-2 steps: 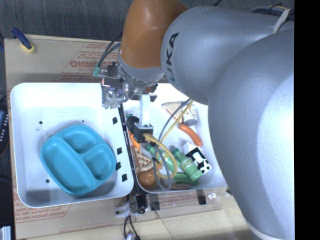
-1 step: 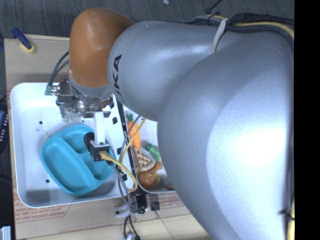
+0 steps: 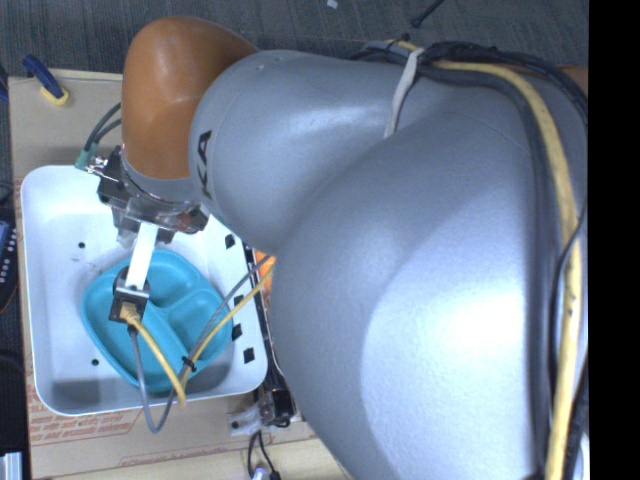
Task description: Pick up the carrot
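Orange sliver of carrot (image 3: 263, 262) just past the right rim of the left bin (image 3: 45, 268), tucked against the edge of the big grey arm (image 3: 400, 268). Rest of the carrot covered by that arm, so its lie and its exact bin impossible to tell. To the left of the carrot, gripper (image 3: 148, 211) poised over the left bin, above the far edge of a blue dish (image 3: 180, 293). Opening of the gripper hidden from above and impossible to tell, likewise any hold on anything. Blue dish lying in the near half of the left bin, with moulded compartments, close to the bin's right wall. Orange band (image 3: 165, 78) directly above the wrist, at the far-left end of the arm. Farther off, on the bench beyond the bin's far-left corner, a small blue and yellow thing (image 3: 45, 80).
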